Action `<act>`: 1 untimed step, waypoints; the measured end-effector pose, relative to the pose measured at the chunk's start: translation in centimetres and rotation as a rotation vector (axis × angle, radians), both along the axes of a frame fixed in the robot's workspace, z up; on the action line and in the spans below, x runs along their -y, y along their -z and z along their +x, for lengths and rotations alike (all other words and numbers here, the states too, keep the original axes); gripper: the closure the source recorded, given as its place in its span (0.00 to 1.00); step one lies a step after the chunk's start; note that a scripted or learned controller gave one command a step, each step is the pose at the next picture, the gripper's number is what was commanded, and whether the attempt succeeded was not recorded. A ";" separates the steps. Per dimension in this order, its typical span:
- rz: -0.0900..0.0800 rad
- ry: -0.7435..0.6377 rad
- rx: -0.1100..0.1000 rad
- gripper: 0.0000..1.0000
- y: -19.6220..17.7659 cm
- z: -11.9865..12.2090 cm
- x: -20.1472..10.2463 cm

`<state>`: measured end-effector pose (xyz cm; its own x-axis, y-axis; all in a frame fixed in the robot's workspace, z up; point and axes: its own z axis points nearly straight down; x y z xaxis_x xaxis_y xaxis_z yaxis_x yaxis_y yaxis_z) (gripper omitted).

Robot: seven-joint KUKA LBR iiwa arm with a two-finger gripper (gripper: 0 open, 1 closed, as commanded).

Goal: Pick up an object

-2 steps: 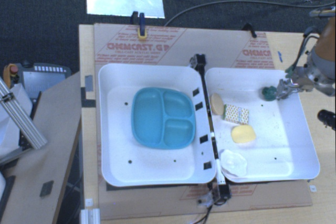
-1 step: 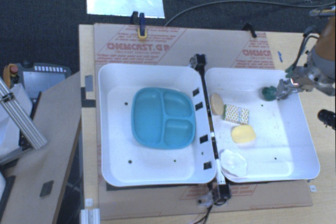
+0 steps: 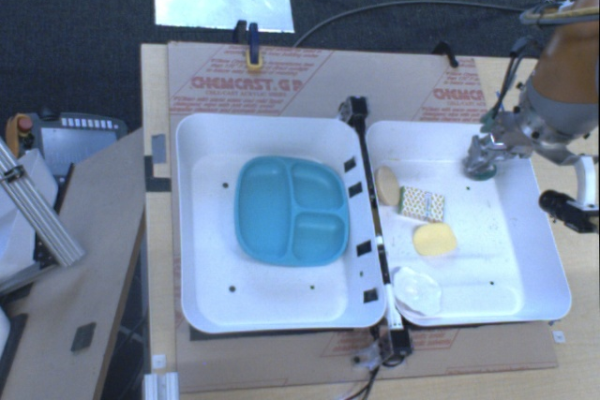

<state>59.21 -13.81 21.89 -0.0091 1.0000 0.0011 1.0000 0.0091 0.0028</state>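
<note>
Nearest in the right white plastic bin (image 3: pixel 534 295) lies a clear crumpled plastic lid (image 3: pixel 416 291), then a round yellow sponge-like disc (image 3: pixel 435 240), a small patterned green-and-white packet (image 3: pixel 421 202) and a pale oval piece (image 3: pixel 386 185), all clustered by the divider. The end effector (image 3: pixel 483 161) hovers farther back, apart from them; whether it is released or clenched I cannot tell. This looks like the approach step; next it likely must shift toward the cluster and descend. The left bin holds a blue divided plastic plate (image 3: pixel 292 210), well clear.
</note>
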 end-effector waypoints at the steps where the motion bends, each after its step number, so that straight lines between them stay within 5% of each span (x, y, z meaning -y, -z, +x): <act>1: 0.000 0.000 0.000 1.00 -0.9 -0.5 -4.8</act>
